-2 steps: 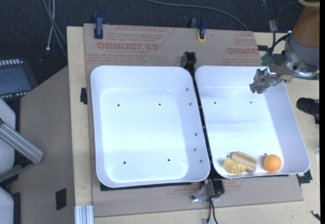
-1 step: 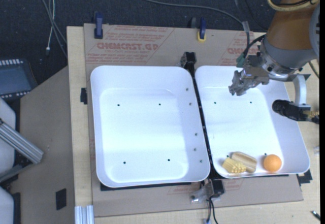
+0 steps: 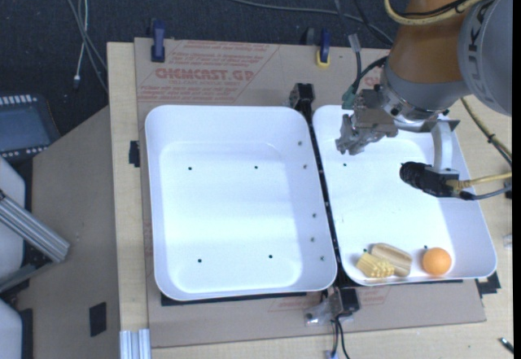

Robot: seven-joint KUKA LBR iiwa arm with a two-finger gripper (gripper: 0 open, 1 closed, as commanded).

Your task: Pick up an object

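The orange ball [image 3: 437, 260], smooth and round, sits in the right bin [image 3: 383, 211] near its front rim, a ridged yellow corn piece [image 3: 376, 267] and tan roll [image 3: 391, 252] at its nine o'clock. The gripper [image 3: 352, 140] hovers well apart at eleven o'clock, holding nothing.

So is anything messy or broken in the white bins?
Nothing stands out. The yellow corn cob, the tan bread roll and the small orange ball lie together at the near edge of the right white bin, none spilled. The gripper hangs over that bin's far end.
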